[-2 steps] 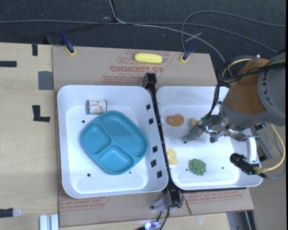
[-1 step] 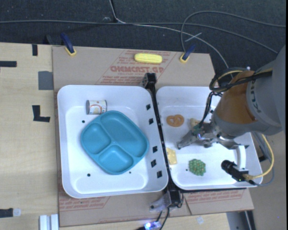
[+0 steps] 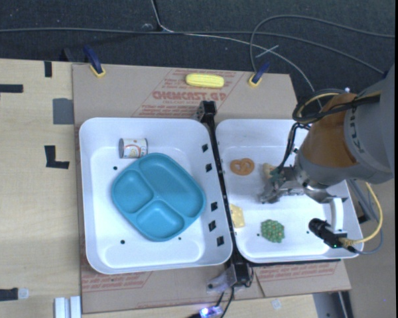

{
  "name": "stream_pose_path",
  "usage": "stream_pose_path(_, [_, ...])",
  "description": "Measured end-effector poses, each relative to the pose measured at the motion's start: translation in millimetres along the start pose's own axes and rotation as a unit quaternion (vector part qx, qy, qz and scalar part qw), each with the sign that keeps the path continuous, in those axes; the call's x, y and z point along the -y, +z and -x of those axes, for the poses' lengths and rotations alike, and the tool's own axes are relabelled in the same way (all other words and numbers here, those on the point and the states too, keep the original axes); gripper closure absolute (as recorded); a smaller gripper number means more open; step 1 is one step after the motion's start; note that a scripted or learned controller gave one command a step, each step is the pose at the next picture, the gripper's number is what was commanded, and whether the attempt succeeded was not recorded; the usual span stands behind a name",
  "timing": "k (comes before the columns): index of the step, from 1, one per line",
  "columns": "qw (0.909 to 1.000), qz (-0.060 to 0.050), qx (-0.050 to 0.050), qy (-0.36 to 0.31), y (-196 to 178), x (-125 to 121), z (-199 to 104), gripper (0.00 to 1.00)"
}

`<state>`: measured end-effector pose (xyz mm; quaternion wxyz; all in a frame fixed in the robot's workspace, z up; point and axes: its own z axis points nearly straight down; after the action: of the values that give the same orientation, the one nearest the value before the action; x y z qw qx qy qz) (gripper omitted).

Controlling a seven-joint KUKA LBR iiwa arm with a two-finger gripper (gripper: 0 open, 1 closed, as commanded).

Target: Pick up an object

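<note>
Left bin [image 3: 93, 177]: blue tray [image 3: 158, 196], can [image 3: 132, 148]. Right bin [image 3: 252, 130]: pretzel [image 3: 241, 167], green ball [image 3: 272, 230]. Gripper [image 3: 273, 189] low between them, finger state indiscernible. A sound pick centres over one object before closing.

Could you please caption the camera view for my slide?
Gripper lowered into the right bin among toy foods; blue tray in the left bin.
</note>
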<state>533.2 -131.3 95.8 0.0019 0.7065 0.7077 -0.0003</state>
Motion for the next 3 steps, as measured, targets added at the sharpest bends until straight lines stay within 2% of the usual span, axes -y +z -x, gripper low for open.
stream_pose_path(1, [1.0000,0.000,-0.001,0.000,-44.1,-5.1,5.1,1.00])
stream_pose_path(2, [1.0000,0.002,-0.001,0.000,-104.3,-12.4,-0.2,1.00])
stream_pose_path(3, [1.0000,0.000,-0.001,0.000,-139.2,-13.4,-0.1,1.00])
